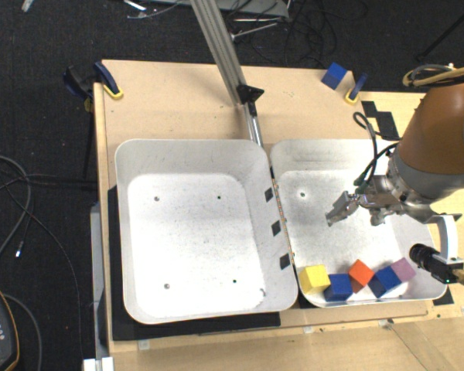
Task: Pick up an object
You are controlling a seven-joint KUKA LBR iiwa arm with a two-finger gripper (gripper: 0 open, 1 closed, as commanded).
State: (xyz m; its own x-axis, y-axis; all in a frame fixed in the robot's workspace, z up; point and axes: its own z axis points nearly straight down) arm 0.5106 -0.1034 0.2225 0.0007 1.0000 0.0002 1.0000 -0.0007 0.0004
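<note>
Gripper (359, 208), our fingers spread and holding nothing, hovers over the right bin (317, 157); orange block (361, 273) lies below us, well apart.

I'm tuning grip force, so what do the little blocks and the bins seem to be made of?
The yellow block, orange block and two blue blocks look matte and evenly coloured, with soft edges: possibly foam or painted wood, which one I cannot tell. The right bin looks like thin white moulded plastic, with rounded corners and dark speckled scuffing. The claw hangs above its floor.
</note>
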